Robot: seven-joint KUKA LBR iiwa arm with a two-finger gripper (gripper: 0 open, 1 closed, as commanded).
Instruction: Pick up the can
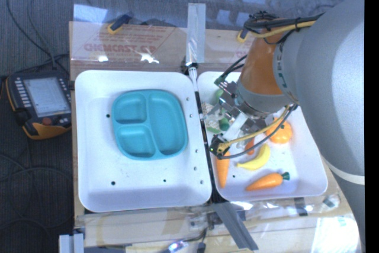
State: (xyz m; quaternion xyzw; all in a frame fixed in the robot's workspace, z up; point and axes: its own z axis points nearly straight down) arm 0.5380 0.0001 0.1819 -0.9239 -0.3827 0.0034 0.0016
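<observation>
Camera view: gripper (228, 127), finger state indiscernible, lowered into right bin (308, 183) above the banana (256, 159), presumably seeking the can among toy carrots (266, 181).

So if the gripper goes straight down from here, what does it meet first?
Probably the clutter under the gripper in the right bin: green-and-white items, with a carrot just beyond. Depth is unclear.

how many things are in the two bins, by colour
Counting what shows clearly around the arm:
blue: 1, the divided plate in the left bin
orange: 3, two carrots and a round fruit in the right bin
yellow: 1, a banana
total: 5; greenish bits under the wrist are too hidden to count
</observation>
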